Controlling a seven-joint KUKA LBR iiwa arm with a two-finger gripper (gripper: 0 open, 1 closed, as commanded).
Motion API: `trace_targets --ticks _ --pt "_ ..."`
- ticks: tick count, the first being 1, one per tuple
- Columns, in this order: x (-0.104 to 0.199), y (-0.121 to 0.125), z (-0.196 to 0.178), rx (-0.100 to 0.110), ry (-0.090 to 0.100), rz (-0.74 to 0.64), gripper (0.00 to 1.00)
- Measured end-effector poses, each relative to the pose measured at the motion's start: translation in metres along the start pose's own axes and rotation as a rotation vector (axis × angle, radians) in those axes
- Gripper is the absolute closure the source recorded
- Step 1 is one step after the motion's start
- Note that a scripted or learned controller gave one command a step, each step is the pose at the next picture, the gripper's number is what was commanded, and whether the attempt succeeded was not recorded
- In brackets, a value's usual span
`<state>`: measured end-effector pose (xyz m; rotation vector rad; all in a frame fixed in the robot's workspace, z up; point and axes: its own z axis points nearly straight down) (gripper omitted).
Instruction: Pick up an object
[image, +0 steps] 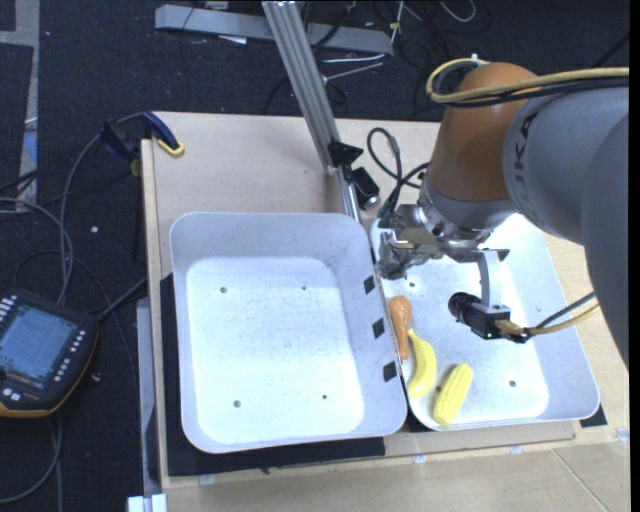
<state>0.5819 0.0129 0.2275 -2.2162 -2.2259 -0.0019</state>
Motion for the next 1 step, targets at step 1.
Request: trace_targets --ticks 1 --pt "0.054 -0.0023 0.0083 0.002 0.0 0.0 1.0"
